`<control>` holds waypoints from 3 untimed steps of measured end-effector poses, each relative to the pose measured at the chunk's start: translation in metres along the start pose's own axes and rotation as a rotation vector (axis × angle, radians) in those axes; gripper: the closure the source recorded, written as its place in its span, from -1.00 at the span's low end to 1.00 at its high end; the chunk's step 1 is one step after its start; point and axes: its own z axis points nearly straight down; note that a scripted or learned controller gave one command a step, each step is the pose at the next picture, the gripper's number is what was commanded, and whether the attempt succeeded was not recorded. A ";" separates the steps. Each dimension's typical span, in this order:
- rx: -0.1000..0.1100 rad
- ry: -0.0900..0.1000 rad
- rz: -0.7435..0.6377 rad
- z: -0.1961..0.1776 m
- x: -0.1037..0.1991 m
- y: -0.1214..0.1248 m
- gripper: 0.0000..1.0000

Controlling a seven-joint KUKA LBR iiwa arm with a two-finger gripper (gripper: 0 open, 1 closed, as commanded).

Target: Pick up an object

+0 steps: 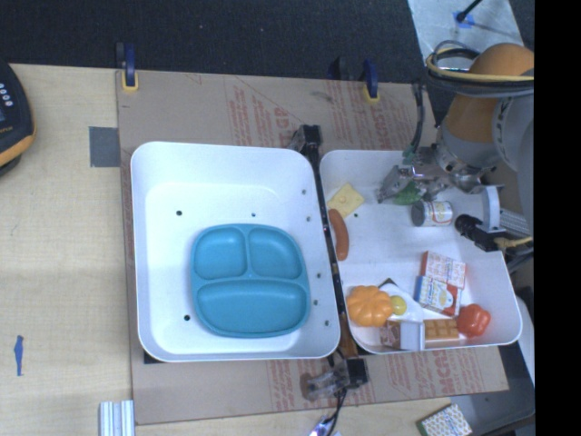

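1. My gripper (406, 187) sits low over the far end of the right bin (381, 166), near its back wall, with my arm (481, 98) reaching in from the right.
2. Grip state — I cannot tell; the metal parts at the wrist blur together.
3. A small can (434, 213) lies on its side just beside my gripper, toward the near side. Whether there is contact cannot be judged.
4. Other right-bin contents: a yellow cheese slice (345, 198) and a sausage (339, 232) near the dividing wall; a red-and-white carton (439, 282) at mid bin; an orange pepper (369, 305), a tomato (473, 319) and a waffle-like block (440, 331) along the near edge.
5. The left bin (159, 175) holds a blue divided plate (250, 280) — flat, roughly central.
6. Both bins rest on a cardboard sheet (218, 94) clamped to the bench.
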 end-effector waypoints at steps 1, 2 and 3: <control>-0.004 -0.003 0.007 -0.001 -0.047 -0.001 -1.00; 0.000 0.001 -0.002 0.000 0.014 0.000 -1.00; -0.004 -0.003 0.008 -0.001 -0.048 -0.001 -1.00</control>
